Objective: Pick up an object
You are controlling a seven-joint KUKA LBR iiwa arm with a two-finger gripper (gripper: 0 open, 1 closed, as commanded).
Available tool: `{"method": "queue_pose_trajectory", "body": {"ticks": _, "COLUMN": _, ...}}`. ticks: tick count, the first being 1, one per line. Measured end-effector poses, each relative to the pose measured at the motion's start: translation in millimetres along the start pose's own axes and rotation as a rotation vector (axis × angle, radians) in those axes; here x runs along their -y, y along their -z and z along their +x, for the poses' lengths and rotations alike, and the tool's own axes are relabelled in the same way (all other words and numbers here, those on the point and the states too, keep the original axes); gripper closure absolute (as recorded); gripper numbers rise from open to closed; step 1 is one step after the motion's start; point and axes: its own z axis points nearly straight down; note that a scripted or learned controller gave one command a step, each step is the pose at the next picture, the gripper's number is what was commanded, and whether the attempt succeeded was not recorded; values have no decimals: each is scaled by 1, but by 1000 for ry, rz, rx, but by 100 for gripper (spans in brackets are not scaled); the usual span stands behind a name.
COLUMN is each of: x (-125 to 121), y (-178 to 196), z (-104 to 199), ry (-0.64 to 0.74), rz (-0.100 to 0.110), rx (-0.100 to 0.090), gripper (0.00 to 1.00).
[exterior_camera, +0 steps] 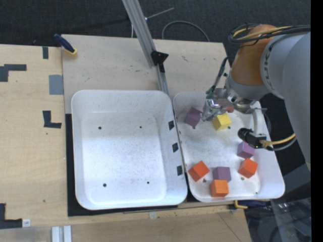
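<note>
Tool over the right bin, among seven blocks.

The tool (211,109) sits low in the right bin (267,188), between a purple block (193,117) and a yellow block (221,121); whether it is released or clenched cannot be determined. Further blocks lie near the front of the bin: orange (199,170), purple (221,173), orange (219,187), orange (248,168) and purple (246,149). The left bin (81,105) shows dark speckling on its floor. Both bins rest on a light wood worktop (30,150) marked with grey tape pieces. A dark carpeted floor (60,9) lies behind.
</note>
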Motion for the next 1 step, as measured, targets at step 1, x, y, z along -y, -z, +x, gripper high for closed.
{"method": "queue_pose_trajectory", "body": {"ticks": 1, "x": -1, "y": 42, "z": 0, "ry": 0, "rz": 0, "rx": 0, "gripper": 100}}
